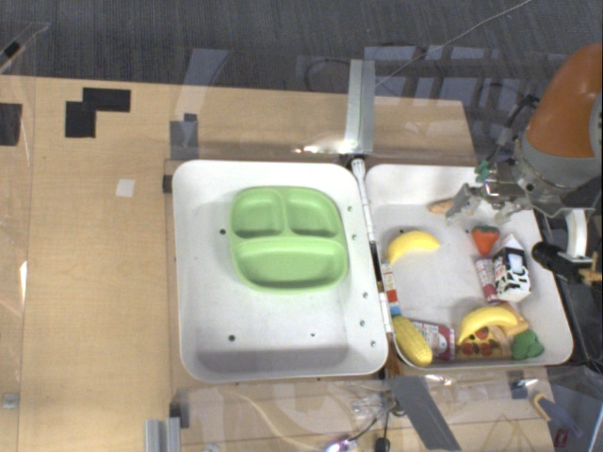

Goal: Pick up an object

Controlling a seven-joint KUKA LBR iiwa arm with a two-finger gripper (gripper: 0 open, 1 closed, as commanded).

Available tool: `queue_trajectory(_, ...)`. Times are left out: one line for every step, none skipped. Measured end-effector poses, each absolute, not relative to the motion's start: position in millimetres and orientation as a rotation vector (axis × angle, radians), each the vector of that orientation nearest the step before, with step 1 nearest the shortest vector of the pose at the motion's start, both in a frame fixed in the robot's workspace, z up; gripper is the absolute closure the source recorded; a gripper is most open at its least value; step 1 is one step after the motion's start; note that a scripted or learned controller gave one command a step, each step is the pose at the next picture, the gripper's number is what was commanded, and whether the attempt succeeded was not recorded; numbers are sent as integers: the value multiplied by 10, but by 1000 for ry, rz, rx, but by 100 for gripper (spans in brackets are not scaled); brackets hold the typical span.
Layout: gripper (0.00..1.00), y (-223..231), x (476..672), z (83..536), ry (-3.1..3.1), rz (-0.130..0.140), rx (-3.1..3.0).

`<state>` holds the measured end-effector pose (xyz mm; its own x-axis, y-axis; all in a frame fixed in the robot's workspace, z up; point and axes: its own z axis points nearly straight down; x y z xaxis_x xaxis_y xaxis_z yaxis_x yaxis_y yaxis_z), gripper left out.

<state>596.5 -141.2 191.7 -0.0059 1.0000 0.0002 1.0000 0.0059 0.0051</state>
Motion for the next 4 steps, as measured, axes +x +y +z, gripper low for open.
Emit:
queue_trajectory(0, -1488, 6108, 1301, 2276, 5, 2160)
queue_trajectory(0, -1228, 6026, 1040, 2476, 29, 1866)
queue_trajectory(0, -1042, 6192, 1038, 2525, 29, 1804)
queue_trajectory(100, -1027, 6213, 1160, 2522, 37, 1802)
